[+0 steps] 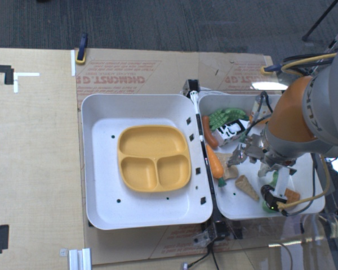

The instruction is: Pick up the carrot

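Right now the carrot (214, 162) lies against the left wall of the right bin (232, 211), near the gripper (240, 155), whose grip state I cannot tell. It looks light, stiff and smooth; take it mid-length.

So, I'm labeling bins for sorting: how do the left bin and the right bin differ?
The left bin bears a yellow divided plate; the right bin bears loose toy food, including the carrot. The arm hangs over the right bin, not the left bin. Both are shallow and white.

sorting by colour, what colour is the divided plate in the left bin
Yellow-orange, plain; the divided plate shows best in the camera view.
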